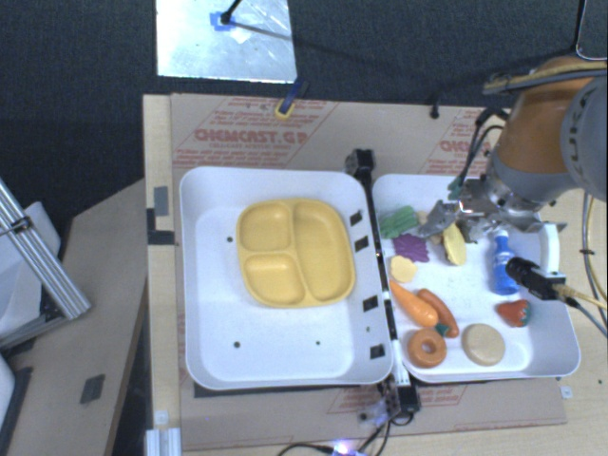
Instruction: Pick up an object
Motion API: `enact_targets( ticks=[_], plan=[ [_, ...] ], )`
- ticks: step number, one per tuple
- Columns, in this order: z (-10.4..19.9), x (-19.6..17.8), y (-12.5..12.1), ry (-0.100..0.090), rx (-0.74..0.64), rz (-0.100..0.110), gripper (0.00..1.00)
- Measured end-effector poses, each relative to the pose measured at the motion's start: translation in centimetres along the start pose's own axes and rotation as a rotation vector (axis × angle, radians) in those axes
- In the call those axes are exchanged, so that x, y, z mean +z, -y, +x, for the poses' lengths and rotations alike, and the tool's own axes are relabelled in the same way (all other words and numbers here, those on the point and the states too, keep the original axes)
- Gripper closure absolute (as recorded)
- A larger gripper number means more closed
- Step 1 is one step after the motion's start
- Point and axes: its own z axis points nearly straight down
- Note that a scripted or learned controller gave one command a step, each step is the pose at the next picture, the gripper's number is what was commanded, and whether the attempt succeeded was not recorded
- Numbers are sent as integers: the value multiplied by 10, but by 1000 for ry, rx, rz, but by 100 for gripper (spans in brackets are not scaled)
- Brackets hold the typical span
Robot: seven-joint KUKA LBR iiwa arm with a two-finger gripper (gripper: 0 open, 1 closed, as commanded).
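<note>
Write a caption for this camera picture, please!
Robot gripper hovers over toy food in the right bin; a yellow tray sits in the left bin.

- Across the top of your frame and down its left side you see a dark blue-black carpeted floor.
- At upper centre, a shiny silver sheet lies on that floor, with a bit of blue tape stuck on it and a thin dark rod running up and right from the tape.
- The middle of your view holds a tan bench top covered by a brown printed cardboard sheet.
- At left centre, an aluminium frame rail slants downward.
</note>
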Motion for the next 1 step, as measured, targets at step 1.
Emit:
enact_targets(
  ticks=[1],
  plan=[
    [0, -8, -3, 2, -2, -14, 0]
  ],
)
